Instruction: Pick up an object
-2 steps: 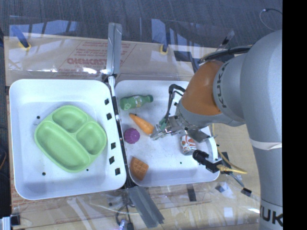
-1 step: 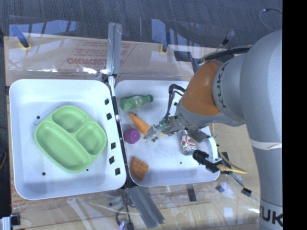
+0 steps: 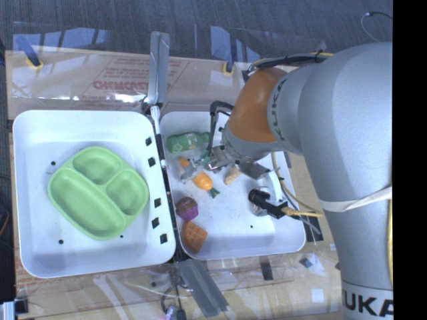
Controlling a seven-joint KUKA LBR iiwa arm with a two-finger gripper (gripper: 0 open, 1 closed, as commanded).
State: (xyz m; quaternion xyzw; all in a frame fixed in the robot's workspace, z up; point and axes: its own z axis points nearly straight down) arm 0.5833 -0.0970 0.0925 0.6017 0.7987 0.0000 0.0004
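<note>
My gripper (image 3: 204, 160) reaches down into the right bin (image 3: 227, 242), in its upper left part. It hangs just above a small orange carrot-like toy (image 3: 202, 181) and beside a green soft item (image 3: 187, 142) at the bin's far left. A small tan piece (image 3: 231, 175) lies right of the gripper. Closer to the front lie a purple and brown toy (image 3: 187, 209) and an orange waffle-like piece (image 3: 193, 235). The arm's grey body and orange band (image 3: 257, 105) cover the bin's right side.
The left bin (image 3: 33, 245) holds a green divided plate (image 3: 99, 192). A raised divider with black clips (image 3: 159, 185) runs between the two bins. A black cable fitting (image 3: 263, 202) hangs from the arm over the right bin's floor.
</note>
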